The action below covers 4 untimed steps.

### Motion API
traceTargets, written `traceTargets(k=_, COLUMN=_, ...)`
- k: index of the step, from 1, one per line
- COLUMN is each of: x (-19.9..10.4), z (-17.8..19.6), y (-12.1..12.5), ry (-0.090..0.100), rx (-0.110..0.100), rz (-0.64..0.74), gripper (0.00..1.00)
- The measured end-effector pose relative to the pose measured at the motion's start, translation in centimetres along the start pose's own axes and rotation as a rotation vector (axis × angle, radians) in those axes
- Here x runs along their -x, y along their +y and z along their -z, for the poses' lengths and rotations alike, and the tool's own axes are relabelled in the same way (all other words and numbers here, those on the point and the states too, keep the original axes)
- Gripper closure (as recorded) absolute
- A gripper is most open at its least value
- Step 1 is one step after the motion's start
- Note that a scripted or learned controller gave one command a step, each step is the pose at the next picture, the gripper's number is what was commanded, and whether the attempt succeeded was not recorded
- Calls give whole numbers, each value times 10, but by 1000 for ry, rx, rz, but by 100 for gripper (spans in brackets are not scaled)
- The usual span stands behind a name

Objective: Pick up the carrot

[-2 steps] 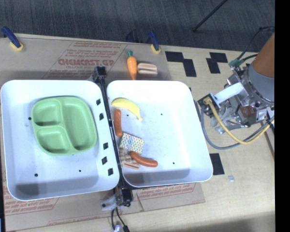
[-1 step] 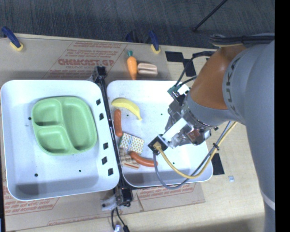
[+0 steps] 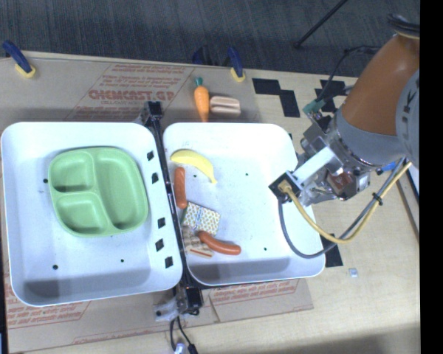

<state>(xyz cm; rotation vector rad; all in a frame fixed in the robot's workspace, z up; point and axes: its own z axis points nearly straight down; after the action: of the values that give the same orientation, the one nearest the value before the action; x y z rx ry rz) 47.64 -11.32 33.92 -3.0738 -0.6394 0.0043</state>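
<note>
The carrot point(image 3: 201, 102), orange with a green top, lies on the cardboard bench just behind the right bin's point(image 3: 273, 135) back rim, outside both bins. My gripper point(image 3: 338, 184) hovers over the right bin's right edge, well to the right of the carrot and nearer the front. Nothing shows between it and the carrot, and it is apart from every object.
A small bun-like toy point(image 3: 225, 106) sits right beside the carrot. The right bin holds a banana point(image 3: 194, 163), two sausages point(image 3: 180, 186) point(image 3: 220, 245) and a patterned packet point(image 3: 201, 218) along its left side. A green divided plate point(image 3: 98, 190) lies in the left bin point(image 3: 15, 220).
</note>
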Motion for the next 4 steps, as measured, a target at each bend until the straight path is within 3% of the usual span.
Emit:
traceTargets(k=1, x=-44, z=-54, y=-75, ry=-2, rx=-2, rz=-74, gripper=100)
traceTargets(k=2, x=-51, z=-70, y=-117, ry=-2, rx=-2, rz=59, gripper=100)
traceTargets(k=3, x=-39, z=-7, y=-89, ry=-1, rx=-1, rz=-75, gripper=100)
traceTargets(k=4, x=-29, z=-13, y=-7, ry=0, rx=0, rz=-61, gripper=100)
